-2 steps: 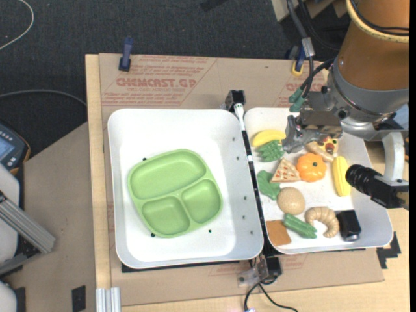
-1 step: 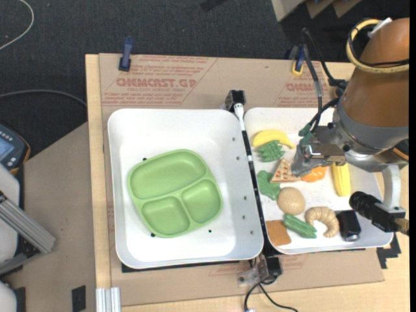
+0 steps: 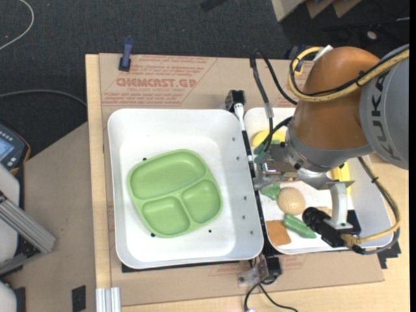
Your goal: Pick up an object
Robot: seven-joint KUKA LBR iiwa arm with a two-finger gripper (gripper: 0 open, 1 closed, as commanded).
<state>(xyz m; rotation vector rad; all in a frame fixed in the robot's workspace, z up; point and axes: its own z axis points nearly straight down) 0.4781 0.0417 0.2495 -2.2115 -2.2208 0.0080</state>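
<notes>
Camera view: grey arm with orange band (image 3: pixel 338 103) over right white bin (image 3: pixel 380 203). End effector (image 3: pixel 276 168) low at that bin's left edge, open/closed state unreadable. Tan egg-shaped object (image 3: pixel 291 200) just beside it. Green three-compartment plastic tray (image 3: pixel 174 191) in left white bin (image 3: pixel 130 135).

The arm (image 3: pixel 338 103) hangs over the right bin (image 3: pixel 383 210); a green divided plate (image 3: pixel 174 192) lies in the left bin (image 3: pixel 123 135).
</notes>
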